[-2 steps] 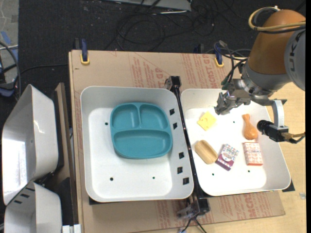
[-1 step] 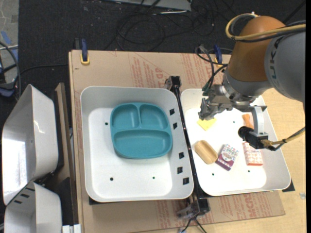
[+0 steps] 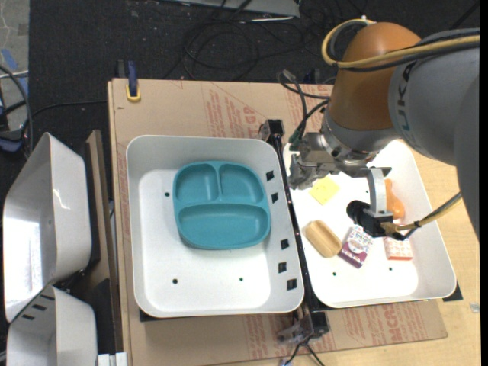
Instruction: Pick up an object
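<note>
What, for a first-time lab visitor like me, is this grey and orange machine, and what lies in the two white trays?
It is a robot arm, reaching in from the right; the single camera is fixed above the bench, looking down at a slant. Its gripper hangs over the right bin, which holds a yellow square, a tan block, a purple packet, an orange piece and a small white and red packet. The left bin holds a teal divided plate. Whether the gripper holds anything, I cannot tell.
</note>
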Available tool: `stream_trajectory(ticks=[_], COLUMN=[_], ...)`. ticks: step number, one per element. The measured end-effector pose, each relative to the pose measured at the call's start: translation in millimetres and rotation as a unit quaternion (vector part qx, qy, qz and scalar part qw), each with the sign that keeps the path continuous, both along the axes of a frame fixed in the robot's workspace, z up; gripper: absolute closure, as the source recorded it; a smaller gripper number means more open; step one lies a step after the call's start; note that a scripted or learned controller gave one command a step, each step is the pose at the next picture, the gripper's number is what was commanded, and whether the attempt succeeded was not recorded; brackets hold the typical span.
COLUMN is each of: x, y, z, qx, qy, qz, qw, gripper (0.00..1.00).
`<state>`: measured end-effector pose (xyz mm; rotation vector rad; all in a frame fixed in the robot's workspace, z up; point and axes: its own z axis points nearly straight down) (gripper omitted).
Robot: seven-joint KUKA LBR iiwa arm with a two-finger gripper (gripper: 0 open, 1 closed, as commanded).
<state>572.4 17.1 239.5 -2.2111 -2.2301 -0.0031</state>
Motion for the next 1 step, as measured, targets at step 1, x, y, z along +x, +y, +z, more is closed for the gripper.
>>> stream_trajectory(ticks=[1], x=[-16.5], y=[49.2], z=[1.9], qx=[-0.0002], qy=[0.001], qz=[0.000], qw=[1.0000], gripper=[1.00])
